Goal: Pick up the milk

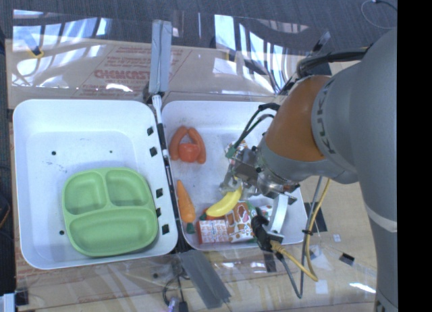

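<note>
At the far left sits the left bin (27, 169), and in its near half lies a green divided plate (110, 211) with three compartments. A grey divider strip (160, 57) runs up the table from the seam between the two bins. In the right bin (209, 111), against its left wall, an orange carrot (185, 201) lies lengthwise with its green end toward the near side. Farther back and slightly right of it rests a reddish-orange looped sausage-like toy (187, 145). Near the bin's near edge the milk (226, 229) lies on its side, a red and white carton, just right of the carrot's near end. A yellow banana (225, 203) lies just beyond the carton, touching or nearly touching its far edge. My gripper (237, 172) hangs above the banana, at the end of my wrist with its orange band (297, 128); whether it is spread or closed I cannot tell from this angle, and nothing visible sits in it. The milk is on the bin floor, apart from me.
</note>
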Controlling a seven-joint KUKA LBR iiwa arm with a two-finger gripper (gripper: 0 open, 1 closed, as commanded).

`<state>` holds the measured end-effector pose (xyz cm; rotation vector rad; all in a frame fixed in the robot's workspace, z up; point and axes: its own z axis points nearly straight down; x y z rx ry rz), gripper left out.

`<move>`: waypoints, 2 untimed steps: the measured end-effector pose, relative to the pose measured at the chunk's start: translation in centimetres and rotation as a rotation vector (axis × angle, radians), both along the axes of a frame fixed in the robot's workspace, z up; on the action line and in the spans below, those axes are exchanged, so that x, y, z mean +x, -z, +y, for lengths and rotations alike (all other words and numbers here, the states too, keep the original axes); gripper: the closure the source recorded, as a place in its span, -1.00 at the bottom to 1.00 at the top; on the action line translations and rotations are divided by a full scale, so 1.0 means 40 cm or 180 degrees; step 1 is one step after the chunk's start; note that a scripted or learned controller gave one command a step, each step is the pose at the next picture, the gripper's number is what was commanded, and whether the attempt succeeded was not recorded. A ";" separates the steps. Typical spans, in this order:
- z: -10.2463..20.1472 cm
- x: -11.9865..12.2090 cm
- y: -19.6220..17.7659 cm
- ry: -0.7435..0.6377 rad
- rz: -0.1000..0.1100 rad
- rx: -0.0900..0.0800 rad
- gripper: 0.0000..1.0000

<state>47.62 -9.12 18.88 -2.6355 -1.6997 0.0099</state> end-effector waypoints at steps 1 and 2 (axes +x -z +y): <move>-0.001 0.000 -0.001 0.0000 -0.0002 -0.0002 -1.00; -0.128 0.002 0.214 -0.0350 -0.0024 -0.0001 -1.00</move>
